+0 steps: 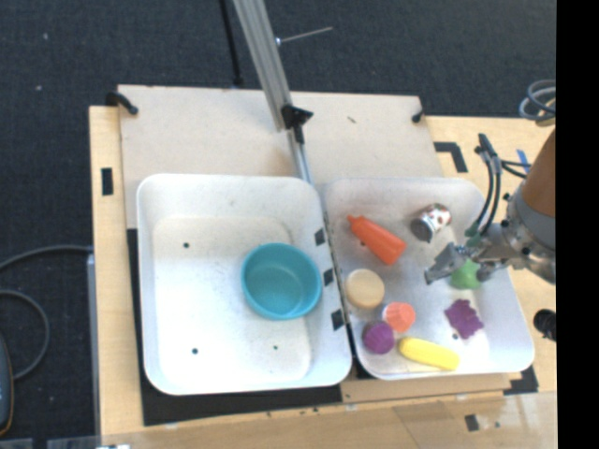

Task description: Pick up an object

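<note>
Bench carries two white bins; left bin (168,344) holds a teal bowl (281,281). Gripper (456,267) sits low in the right bin (374,195), right-centre of frame, at a green object (465,275). Can't tell if it's clenched or released. Purple piece (463,317) lies just below. Advice: centre on the green one, close fully, lift straight to avoid snagging the neighbour.

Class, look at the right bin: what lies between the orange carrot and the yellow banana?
In the camera view, between the carrot and the banana lie a tan round piece and a small orange-red piece.
</note>
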`<state>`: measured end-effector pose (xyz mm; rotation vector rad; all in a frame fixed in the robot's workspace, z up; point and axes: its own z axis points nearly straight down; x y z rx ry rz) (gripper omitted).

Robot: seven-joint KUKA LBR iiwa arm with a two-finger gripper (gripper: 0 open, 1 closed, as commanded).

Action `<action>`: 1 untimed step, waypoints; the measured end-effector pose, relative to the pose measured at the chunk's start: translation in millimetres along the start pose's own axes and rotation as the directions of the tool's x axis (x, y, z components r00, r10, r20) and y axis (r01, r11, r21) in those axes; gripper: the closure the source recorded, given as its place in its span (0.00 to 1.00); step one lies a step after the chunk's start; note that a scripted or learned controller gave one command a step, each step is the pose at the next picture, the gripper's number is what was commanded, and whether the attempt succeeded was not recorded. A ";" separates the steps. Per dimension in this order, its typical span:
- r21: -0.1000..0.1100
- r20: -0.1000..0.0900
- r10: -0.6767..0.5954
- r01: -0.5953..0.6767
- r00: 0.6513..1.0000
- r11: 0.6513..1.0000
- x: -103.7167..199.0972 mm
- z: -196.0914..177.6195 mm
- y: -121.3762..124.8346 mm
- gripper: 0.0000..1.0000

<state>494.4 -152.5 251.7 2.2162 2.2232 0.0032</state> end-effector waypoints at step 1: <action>0.000 0.000 0.003 -0.003 1.000 1.000 -0.3 0.0 0.0 0.00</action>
